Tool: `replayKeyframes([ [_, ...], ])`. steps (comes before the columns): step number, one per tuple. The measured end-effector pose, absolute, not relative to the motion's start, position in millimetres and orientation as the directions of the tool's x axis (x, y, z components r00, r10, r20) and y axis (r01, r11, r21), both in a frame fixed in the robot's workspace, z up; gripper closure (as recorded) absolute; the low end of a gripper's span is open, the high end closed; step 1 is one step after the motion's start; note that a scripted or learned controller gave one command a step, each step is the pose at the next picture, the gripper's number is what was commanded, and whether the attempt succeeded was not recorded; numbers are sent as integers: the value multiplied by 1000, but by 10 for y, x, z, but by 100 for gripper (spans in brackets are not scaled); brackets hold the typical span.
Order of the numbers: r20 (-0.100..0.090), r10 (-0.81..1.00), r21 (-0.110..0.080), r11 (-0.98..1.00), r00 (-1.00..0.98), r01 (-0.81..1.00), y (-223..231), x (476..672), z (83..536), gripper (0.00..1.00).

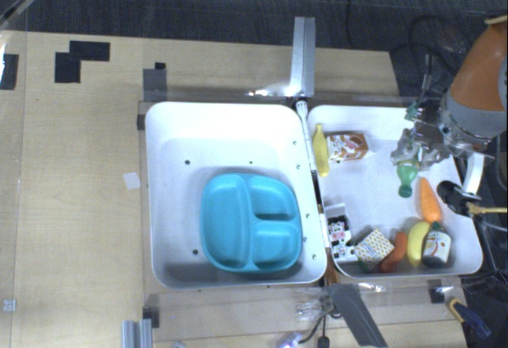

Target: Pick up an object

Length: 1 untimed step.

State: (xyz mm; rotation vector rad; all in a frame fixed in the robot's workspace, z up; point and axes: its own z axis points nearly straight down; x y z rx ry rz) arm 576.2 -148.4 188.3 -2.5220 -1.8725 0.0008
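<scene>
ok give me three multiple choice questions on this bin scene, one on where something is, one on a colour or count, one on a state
1. Where does the blue divided tray lie?
A. in the left bin
B. in the right bin
C. on the bench outside both bins

2. What colour is the carrot-shaped toy near the right bin's far right side?
A. purple
B. orange
C. white

3. How does the yellow banana lie?
A. propped on the blue tray
B. hanging from the claw
C. flat along the right bin's left wall

Answers: 1 A, the tray sits on the left bin floor. 2 B, it is plainly orange. 3 C, it rests lengthwise by the divider in the right bin, apart from the claw.
</scene>
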Motion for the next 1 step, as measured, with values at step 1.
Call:
replayKeyframes([
  [1, -1, 959, -3, -283, 283, 959, -1472, 5773, 1963, 100],
])
